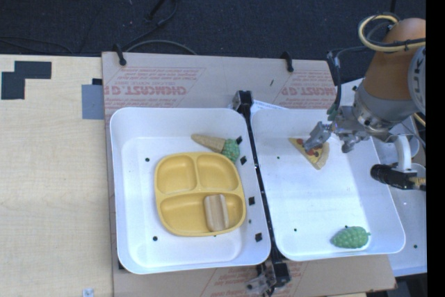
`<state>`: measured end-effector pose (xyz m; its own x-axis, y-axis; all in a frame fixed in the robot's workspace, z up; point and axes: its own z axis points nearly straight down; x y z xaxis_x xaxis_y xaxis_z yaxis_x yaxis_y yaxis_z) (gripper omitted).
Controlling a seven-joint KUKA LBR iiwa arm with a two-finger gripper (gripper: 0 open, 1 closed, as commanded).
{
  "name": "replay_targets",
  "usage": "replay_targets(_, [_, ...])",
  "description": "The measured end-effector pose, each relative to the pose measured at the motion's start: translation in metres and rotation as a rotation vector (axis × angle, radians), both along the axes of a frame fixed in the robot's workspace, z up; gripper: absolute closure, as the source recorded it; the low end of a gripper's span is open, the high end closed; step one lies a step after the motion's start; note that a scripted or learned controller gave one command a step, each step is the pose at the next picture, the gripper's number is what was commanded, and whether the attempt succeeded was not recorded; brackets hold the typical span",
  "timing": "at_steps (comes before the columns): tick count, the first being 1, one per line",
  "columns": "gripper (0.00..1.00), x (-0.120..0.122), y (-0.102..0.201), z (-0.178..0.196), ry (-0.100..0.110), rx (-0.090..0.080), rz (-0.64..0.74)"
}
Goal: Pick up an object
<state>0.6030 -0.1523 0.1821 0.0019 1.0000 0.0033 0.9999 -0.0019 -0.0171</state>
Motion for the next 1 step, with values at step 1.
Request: replay_targets(1, [0.00,0.0031,-0.0001,0.0081,-0.013,-0.002,0.002])
